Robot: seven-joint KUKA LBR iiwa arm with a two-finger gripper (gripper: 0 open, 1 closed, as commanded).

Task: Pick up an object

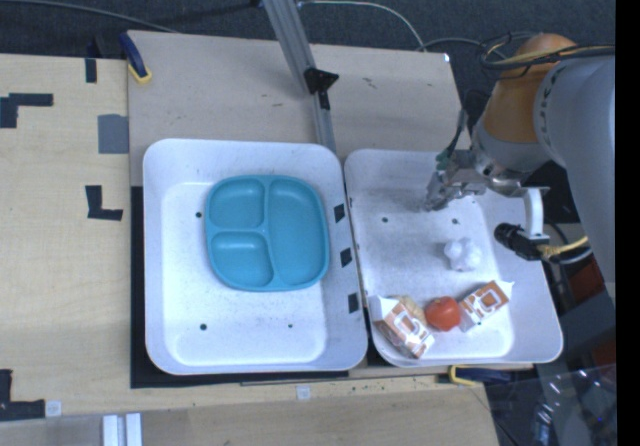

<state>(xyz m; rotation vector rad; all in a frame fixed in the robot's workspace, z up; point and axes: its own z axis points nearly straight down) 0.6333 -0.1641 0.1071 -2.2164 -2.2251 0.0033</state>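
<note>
A turquoise plastic divided plate (267, 232) lies in the left shallow white bin (175, 334) (three compartments, all facing up). A slanted grey metal pole (288, 29) crosses the pale wooden bench (60, 234), near a blue-and-yellow clamp (135, 58).

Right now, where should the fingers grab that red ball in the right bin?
Grip the red ball across its middle, coming straight down from above. Packages flank it left and right, so the fingers should probably close along the freer near-far line.
</note>
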